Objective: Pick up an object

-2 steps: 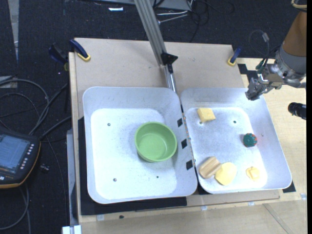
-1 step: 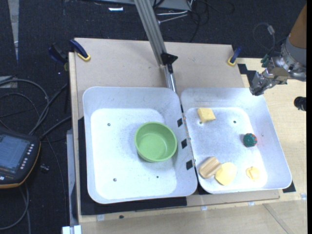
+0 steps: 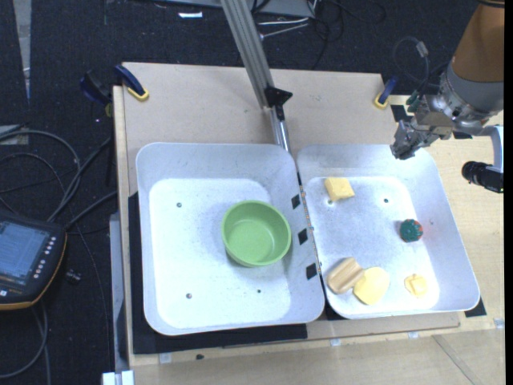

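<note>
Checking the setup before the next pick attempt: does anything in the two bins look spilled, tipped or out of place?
Nothing stands out. The green bowl sits upright in the left bin. The right bin holds five small items lying apart or side by side. The gripper hangs at that bin's far edge.

No text, label, brand, number or sign could be read anywhere. The lit screen of the dark handheld pendant [image 3: 20,255] at the left edge showed only pale lines, too small and blurred to make out.
</note>
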`<act>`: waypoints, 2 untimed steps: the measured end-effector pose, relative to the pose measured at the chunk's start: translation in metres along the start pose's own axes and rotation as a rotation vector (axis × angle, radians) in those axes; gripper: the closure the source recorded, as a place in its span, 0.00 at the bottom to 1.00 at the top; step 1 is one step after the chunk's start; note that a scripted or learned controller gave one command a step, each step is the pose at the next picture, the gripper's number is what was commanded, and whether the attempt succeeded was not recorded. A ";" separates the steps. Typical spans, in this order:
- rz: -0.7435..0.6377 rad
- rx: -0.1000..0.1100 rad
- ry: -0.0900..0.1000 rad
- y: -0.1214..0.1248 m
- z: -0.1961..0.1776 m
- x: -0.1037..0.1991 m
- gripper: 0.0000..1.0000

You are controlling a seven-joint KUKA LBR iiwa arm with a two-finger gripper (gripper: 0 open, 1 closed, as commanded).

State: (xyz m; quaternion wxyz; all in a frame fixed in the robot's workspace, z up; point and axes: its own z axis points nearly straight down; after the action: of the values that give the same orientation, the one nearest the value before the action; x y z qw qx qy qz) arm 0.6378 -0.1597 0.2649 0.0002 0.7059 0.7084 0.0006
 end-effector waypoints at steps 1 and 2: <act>-0.001 0.001 0.001 -0.003 0.006 0.060 1.00; -0.001 0.001 0.000 -0.013 0.000 0.108 1.00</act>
State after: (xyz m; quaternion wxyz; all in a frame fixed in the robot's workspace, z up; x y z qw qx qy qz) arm 0.6246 -0.0517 0.2651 -0.0003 0.7055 0.7087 0.0006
